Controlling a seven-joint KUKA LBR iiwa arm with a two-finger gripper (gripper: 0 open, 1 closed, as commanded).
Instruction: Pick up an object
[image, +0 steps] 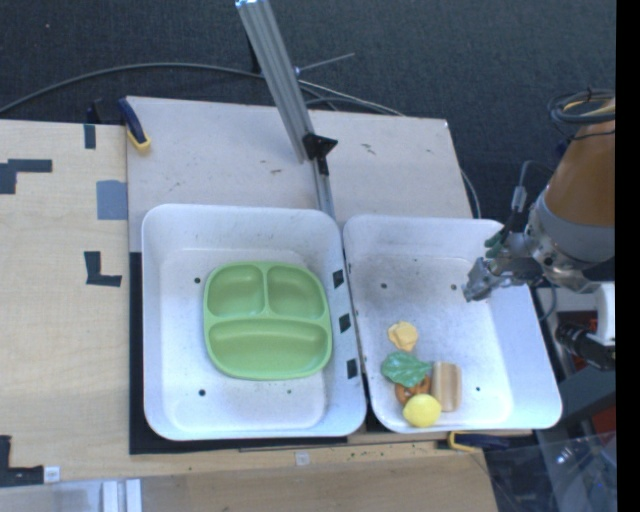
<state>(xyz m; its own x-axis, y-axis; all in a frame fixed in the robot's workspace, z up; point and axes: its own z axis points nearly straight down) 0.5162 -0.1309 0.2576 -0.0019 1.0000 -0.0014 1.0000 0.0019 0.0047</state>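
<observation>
A cluster of small toy foods lies at the front of the right bin (520, 390): a pale yellow piece (403, 335), a green leafy piece (405, 369), a tan bread-like piece (445, 385), an orange piece partly under the green one, and a yellow lemon (422, 410). My gripper (478, 285) hangs over the right bin's right-middle part, above and to the right of the cluster, apart from every item. Nothing shows between its fingers.
The left bin (160, 300) holds a green divided plate (267, 320). A metal pole (285, 85) slants down to the gap between the bins. A blue and yellow clamp (133, 125) sits at the board's back left.
</observation>
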